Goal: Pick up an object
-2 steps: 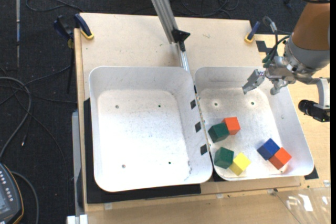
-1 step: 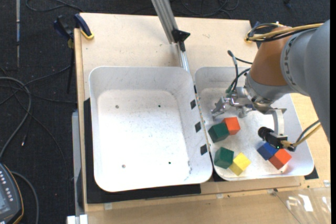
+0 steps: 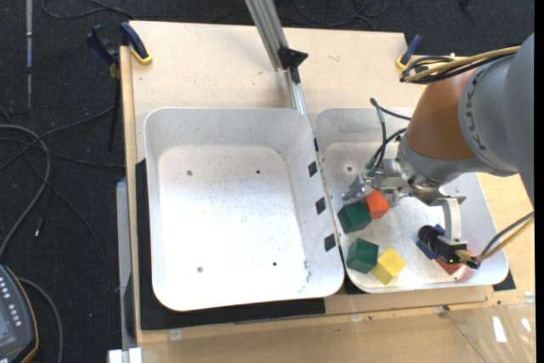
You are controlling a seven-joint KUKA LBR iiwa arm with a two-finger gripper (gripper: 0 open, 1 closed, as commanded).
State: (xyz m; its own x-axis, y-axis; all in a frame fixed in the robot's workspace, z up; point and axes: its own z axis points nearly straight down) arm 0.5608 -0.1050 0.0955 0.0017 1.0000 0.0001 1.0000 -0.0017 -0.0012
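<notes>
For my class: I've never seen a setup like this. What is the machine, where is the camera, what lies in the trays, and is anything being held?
The picture comes from one camera fixed above a bench, looking down at a slant. The grey machine with the orange band is a robot arm reaching in from the right. At its tip is a gripper, a two-finger claw for picking things up. Two shallow white bins sit side by side: the left bin and the right bin. In the right bin lie an orange block just under the gripper, two green blocks, a yellow block and a small blue and red object. Whether the orange block is actually gripped cannot be told from this view.
</notes>
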